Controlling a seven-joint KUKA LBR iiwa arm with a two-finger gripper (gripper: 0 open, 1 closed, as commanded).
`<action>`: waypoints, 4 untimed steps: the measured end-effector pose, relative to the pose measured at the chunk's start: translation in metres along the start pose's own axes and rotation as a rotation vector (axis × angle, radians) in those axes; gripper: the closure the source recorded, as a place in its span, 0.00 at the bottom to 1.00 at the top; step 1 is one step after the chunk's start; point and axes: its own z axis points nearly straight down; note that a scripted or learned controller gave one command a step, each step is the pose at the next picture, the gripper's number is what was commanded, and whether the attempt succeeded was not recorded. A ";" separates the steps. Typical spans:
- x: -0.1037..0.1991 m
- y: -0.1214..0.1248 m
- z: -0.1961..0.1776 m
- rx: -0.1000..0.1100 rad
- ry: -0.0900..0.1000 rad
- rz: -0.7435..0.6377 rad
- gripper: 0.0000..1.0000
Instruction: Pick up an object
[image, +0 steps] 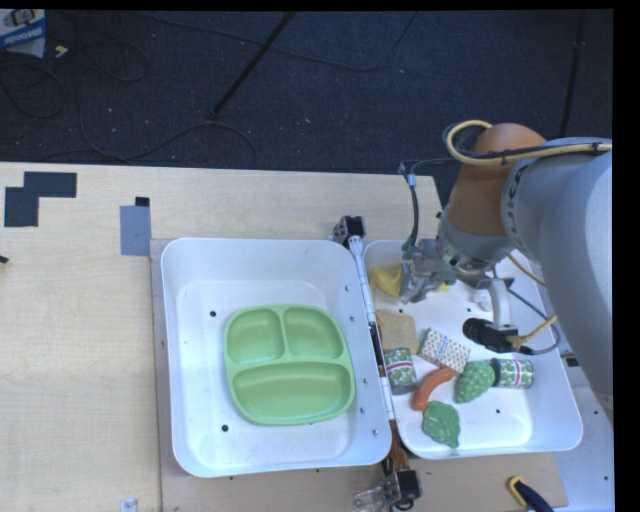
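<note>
Gripper low over back-left corner of right bin, just beside yellow object. Apart or together: can't tell.

Nearer the front, loose pile in same bin: tan block, patterned packet, small can w/ green label, orange carrot shape, green broccoli-like piece, green-patterned cylinder, green leafy piece.

Left bin touching alongside, holding green divided tray, lying flat.

Both bins on pale wood bench, w/ dark blue tape patches and a grey patch toward back left.

Beyond bench edge, dark carpet floor w/ black cables trailing across.
</note>
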 end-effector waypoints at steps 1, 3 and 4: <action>0.000 0.000 0.000 0.000 0.000 0.000 0.00; -0.009 0.000 0.010 -0.001 0.000 0.003 1.00; -0.009 0.000 0.010 -0.001 0.000 0.002 0.00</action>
